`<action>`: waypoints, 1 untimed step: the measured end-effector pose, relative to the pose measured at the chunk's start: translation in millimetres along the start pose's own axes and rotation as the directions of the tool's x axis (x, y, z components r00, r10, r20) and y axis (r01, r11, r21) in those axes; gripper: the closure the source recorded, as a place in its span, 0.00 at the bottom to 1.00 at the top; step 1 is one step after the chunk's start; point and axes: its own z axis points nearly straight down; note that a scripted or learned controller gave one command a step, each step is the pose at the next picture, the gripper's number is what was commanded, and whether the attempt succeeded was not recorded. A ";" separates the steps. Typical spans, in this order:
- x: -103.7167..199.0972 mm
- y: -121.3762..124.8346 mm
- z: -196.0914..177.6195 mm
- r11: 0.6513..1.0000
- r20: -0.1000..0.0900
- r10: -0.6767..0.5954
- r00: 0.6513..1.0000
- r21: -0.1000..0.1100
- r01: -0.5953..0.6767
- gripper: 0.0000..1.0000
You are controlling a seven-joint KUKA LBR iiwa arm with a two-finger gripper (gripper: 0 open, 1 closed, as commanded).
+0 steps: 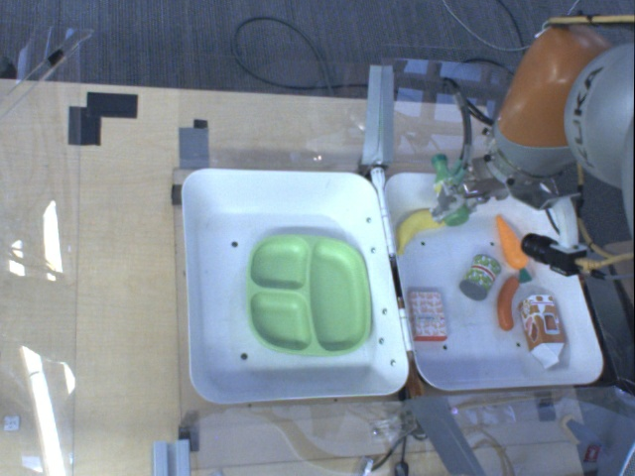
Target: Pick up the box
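Observation:
A small flat box [428, 314] with a pink and white patterned face lies in the right bin [575, 370], near its left wall. My gripper [451, 198] hangs over the back left part of that bin, just right of a yellow banana [415, 228]. It is well behind the box and apart from it. Nothing shows in its grasp. The grey arm with its orange band [541, 87] comes in from the upper right.
The right bin also holds a brown and white carton [541, 327], a small can [481, 276], an orange carrot [510, 241] and a red sausage [506, 303]. In the left bin [208, 365] sits a green divided plate [308, 293]. A metal divider [378, 117] separates the bins.

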 end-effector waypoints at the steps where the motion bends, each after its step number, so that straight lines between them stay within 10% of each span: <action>1: -33.4 37.2 7.2 0.998 0.001 0.058 0.998 -0.005 -0.058 1.00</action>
